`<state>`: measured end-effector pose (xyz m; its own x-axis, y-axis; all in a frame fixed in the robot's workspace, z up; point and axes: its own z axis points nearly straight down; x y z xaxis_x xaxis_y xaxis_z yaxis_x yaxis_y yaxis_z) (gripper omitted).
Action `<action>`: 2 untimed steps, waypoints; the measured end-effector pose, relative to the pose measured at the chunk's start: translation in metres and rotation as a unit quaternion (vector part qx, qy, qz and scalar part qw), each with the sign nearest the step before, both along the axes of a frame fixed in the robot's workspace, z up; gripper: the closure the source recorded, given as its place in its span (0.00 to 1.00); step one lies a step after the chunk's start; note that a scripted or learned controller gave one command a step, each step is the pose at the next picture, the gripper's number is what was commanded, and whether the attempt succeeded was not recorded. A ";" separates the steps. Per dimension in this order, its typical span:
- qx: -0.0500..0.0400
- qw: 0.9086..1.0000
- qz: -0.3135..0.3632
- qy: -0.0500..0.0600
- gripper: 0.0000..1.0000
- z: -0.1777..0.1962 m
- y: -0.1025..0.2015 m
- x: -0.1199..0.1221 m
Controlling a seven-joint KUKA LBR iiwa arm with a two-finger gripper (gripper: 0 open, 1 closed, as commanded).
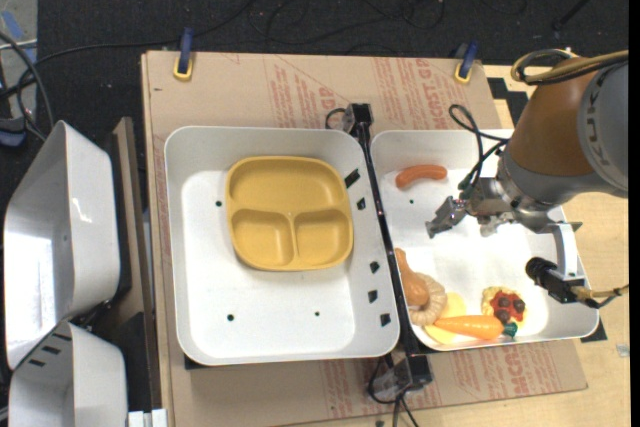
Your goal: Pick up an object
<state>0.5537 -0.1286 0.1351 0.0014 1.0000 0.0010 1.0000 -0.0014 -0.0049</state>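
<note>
Gripper [444,219] hangs over the right bin [470,143], in the bare white patch near its middle; the dark fingers look slightly apart, nothing between them. No object is held yet. Nearest candidate is the sausage [421,176], lying flat near the bin's far wall, up and left of the fingertips and apart from them. Risk one: the fingers sit over bare floor, so a straight descent from here would likely close on nothing. Risk two: the sausage is thin, rounded and low, so it could roll or squirt out if the fingers meet it off-centre, or slide against the divider [380,215] between the bins. Risk three: the other items are crowded in the near corner: a pale lumpy piece [420,292] beside the divider, a carrot [469,325] lying along the near wall, a yellow slab [452,305] partly under them, and a small multicoloured toy [504,303] to the right. A grasp there could catch two at once or shove one onto another. The cable and black fitting [548,275] on the wrist hang just above that cluster and might snag. Left bin [190,215] holds a yellow divided plate [290,213], three compartments, nothing in them; it sits well apart from the gripper.
</note>
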 end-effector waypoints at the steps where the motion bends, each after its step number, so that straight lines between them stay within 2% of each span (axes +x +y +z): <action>1: -0.001 1.000 0.000 -0.002 1.00 0.013 0.000 0.001; 2: -0.001 1.000 0.002 -0.005 1.00 0.057 -0.002 0.008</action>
